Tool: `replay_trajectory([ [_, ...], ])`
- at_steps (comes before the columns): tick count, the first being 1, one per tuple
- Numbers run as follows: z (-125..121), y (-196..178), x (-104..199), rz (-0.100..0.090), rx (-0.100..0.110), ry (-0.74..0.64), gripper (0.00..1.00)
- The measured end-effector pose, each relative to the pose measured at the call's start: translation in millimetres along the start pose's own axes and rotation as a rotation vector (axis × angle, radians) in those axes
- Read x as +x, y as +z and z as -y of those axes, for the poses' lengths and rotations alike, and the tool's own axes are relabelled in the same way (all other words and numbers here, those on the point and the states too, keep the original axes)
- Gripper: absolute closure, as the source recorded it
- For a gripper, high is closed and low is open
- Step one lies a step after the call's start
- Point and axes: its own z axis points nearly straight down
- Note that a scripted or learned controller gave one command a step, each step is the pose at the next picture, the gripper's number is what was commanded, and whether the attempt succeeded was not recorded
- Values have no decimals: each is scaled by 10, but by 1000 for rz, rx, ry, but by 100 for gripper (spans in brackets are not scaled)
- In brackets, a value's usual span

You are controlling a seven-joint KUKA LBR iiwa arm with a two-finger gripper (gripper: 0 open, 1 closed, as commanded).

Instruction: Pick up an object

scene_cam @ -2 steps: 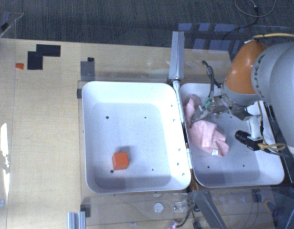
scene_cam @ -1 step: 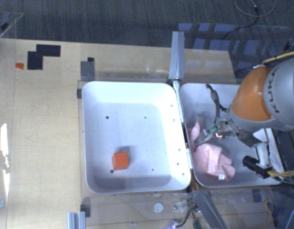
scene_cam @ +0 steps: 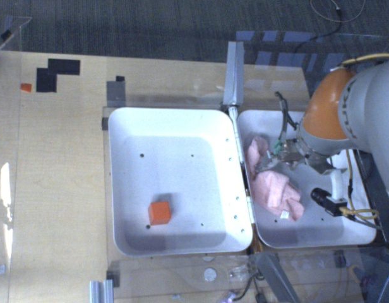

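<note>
- Pale wooden bench (scene_cam: 55,188) fills most of the view, with dark grey carpet (scene_cam: 150,11) running along its 12 o'clock side.
- Grey arm (scene_cam: 371,106) comes in from 3 o'clock, its orange band (scene_cam: 324,109) hanging over the 1 o'clock corner of the right bin.
- Left bin (scene_cam: 128,169), white and shallow, sits at the middle of the bench. Its 3 o'clock rim is just beside the right bin (scene_cam: 321,235).
- Pink cloth (scene_cam: 276,191) lies crumpled in the right bin, toward that bin's 9 o'clock side. A smaller fold of it reaches up toward 11 o'clock.
- Gripper (scene_cam: 278,155) sits low over the 12 o'clock edge of the pink cloth. Whether it is spread or closed cannot be told from this angle, nor whether it touches the cloth.
- Black L-shaped mark (scene_cam: 55,73) lies on the bench well out at 10 o'clock from the left bin.
- Orange cube (scene_cam: 160,213) rests alone on the floor of the left bin, toward 7 o'clock, well apart from the gripper.
- Small orange square (scene_cam: 26,88) sits on the bench just at 9 o'clock of the black mark.
</note>
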Motion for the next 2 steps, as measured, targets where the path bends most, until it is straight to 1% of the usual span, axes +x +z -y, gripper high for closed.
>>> replay_trajectory([
  [1,574,-961,346,-1,8,141,0],
  [2,826,-14,-115,1,-3,209,0],
])
